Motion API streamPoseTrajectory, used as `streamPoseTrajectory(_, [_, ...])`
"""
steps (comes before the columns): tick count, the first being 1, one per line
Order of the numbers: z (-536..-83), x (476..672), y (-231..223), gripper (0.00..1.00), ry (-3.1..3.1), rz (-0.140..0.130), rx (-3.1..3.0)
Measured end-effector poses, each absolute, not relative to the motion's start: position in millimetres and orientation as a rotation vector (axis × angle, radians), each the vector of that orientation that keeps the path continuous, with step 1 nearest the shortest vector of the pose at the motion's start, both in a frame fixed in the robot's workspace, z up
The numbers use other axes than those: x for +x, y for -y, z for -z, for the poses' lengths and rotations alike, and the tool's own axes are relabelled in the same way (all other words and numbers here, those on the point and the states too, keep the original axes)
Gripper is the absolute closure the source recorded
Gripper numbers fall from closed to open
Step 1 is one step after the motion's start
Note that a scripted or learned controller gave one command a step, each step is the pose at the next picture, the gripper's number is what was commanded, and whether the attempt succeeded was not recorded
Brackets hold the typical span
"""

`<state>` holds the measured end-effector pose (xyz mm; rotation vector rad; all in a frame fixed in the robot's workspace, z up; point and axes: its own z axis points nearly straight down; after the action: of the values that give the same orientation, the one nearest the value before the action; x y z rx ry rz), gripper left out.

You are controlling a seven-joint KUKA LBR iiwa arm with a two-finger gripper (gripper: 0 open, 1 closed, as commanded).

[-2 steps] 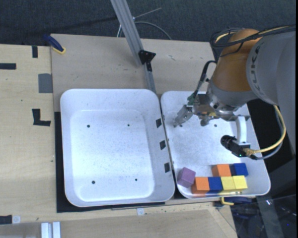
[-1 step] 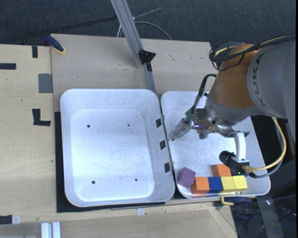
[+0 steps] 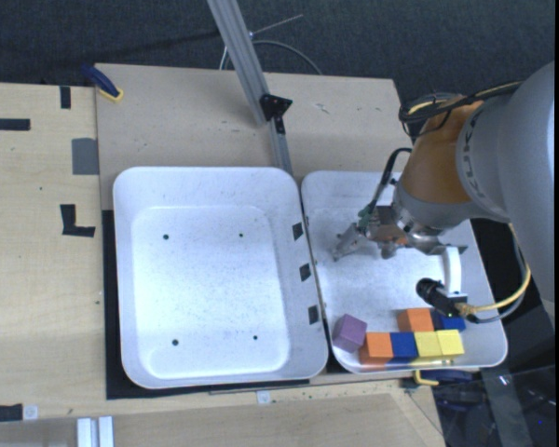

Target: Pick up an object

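The arm reaches in from the right, its gripper (image 3: 347,242) low over the right bin (image 3: 354,189) with fingers spread and nothing between them. The blocks sit near the front edge: purple block (image 3: 350,331), orange block (image 3: 378,345), blue block (image 3: 403,345), yellow blocks (image 3: 438,344).

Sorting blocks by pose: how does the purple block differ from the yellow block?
The purple block sits turned at an angle and apart at the row's left end; the yellow block lies square, pressed against a blue block. The purple block looks duller, the yellow block brighter. Both rest in the right bin, near its front edge.
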<state>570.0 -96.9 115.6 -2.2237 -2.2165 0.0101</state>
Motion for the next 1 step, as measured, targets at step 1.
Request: streamPoseTrajectory(1, [-89.7,535.2,94.2,0.00,2.217,-0.008,-2.218])
